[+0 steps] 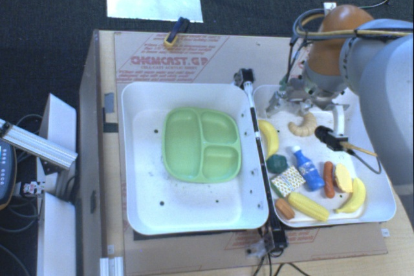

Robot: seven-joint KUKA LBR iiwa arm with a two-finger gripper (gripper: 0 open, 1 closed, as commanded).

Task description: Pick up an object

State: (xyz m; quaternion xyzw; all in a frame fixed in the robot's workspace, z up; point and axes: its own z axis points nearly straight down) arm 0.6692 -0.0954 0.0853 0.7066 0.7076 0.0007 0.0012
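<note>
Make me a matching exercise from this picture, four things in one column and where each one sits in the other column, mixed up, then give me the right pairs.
Things:
1. green divided plate
2. blue bottle
3. croissant
4. corn cob

Places:
A. near the front edge of the right bin
B. middle of the left bin
C. back of the right bin, just below the gripper
D. middle of the right bin, beside the checkered packet

Pairs: 1-B, 2-D, 3-C, 4-A
</note>
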